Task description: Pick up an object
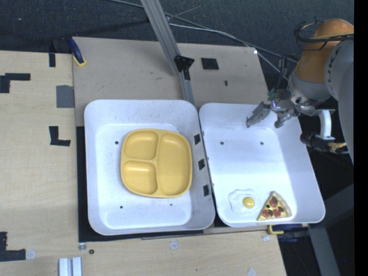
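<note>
Yellow divided plate (pixel 156 163) sits mid left bin (pixel 98 154). Fried egg (pixel 244 200) and pizza slice (pixel 275 206) lie side by side at right bin's (pixel 293 154) near edge. Arm reaches in from right; gripper (pixel 267 118) over that bin's far edge, fingers spread, empty, well apart from both.

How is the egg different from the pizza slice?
The egg is a white blob with a round yellow yolk; the pizza slice is a triangle with a tan crust and red and dark toppings. The egg lies left of the pizza slice, which sits nearer the bin's corner. Both are flat toy foods in the right bin.
</note>
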Controlling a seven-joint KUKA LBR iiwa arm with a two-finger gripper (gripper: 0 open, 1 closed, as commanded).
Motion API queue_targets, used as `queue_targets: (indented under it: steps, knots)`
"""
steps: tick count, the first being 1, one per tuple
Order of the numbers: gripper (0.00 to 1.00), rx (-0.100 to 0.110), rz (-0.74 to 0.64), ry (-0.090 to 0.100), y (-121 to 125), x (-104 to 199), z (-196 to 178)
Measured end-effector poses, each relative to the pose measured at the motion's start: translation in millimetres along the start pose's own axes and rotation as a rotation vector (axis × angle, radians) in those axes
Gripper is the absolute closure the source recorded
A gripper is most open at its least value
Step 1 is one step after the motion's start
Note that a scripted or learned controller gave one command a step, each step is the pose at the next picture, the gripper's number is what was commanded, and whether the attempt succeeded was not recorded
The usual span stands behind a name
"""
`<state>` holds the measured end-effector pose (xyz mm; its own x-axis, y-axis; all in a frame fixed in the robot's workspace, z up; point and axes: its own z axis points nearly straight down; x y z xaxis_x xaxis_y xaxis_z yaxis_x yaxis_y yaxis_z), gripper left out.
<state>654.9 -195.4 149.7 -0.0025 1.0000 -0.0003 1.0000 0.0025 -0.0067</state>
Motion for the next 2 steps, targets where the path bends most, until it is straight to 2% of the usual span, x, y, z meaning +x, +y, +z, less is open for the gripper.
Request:
queue_targets:
  steps: [1,2]
  knots:
    - [0.00,-0.001,0.001,0.000,-4,2,45]
    - [1.00,-0.006,-0.001,-0.003,-3,2,31]
